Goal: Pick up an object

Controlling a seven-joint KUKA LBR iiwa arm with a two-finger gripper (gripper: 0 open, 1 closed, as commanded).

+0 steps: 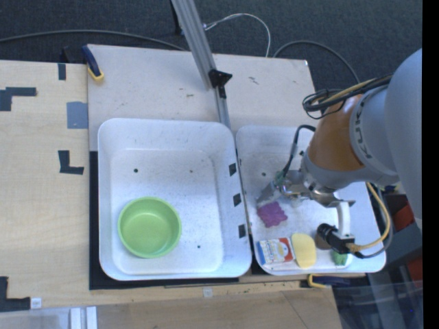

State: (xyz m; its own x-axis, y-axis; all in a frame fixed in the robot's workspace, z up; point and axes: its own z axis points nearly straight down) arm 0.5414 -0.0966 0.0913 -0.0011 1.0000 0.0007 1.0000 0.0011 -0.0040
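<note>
Pale bench [158, 81] on dark carpet, with a slanted metal pole [195, 33] up top and two shallow white bins side by side. There's just the one overhead camera, so here's what it gives.

I'll use the purple lump [272, 214] in the right bin [260, 139] as my anchor. The gripper [278, 190] hangs just above it on screen, very close, at the end of the grey-and-orange arm [343, 142] that comes in from the lump's right. I can't tell whether the pincer is spread or pressed together because the wrist is in the way. I don't see anything pinched in it either.

Just below the lump there's a red-and-white packet [276, 251]. A yellow object [304, 249] sits down and to the lump's right, touching the packet. A small green thing [340, 258] is further right along the bin's near edge. Well off to the lump's left, the green bowl [149, 226] sits alone in the left bin [103, 184].

My read is that this is the approach step, with the lump as the likely target and nothing lifted yet. The next move needs the pincer centred over the lump, taken down to the bin floor and closed. It also has to stay clear of the packet.
</note>
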